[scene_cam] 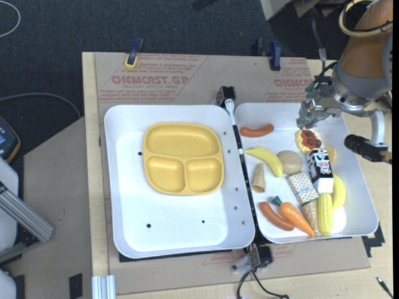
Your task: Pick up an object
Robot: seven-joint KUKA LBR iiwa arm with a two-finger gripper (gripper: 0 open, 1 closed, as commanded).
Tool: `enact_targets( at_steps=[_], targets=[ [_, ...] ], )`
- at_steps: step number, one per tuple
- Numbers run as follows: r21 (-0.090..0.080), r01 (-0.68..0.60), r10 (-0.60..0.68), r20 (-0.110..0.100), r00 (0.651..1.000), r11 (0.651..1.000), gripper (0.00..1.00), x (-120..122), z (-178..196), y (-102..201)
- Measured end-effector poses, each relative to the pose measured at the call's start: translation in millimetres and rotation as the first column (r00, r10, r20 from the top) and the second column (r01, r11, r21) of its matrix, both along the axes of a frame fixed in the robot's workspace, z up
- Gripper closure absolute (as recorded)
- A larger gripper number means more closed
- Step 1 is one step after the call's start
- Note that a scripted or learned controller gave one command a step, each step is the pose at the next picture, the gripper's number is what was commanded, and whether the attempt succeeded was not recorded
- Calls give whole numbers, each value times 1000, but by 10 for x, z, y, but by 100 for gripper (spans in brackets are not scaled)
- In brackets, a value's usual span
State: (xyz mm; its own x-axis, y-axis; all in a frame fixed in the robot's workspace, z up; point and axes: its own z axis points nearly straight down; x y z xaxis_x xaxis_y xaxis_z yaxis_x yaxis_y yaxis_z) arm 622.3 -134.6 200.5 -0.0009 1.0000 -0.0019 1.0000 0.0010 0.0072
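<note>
Gripper (310, 112): far end of right bin (368, 220), above pizza slice (307, 139); finger state cannot be told. Left bin (121, 185): yellow tray (183, 157).

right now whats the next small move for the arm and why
Probably a short descent straight down. The end effector hovers at the far edge of the right bin, just above the pizza slice, and nothing shows between its fingers. The toys crowd together nearer the camera, like the milk carton and corn, so the pizza slice looks like the closest target.
</note>
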Motion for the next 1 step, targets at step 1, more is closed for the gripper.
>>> enact_targets(
  at_steps=[1],
  targets=[
    [0,0,0,-1,1000,1000,100,11,267,0]
  ],
)
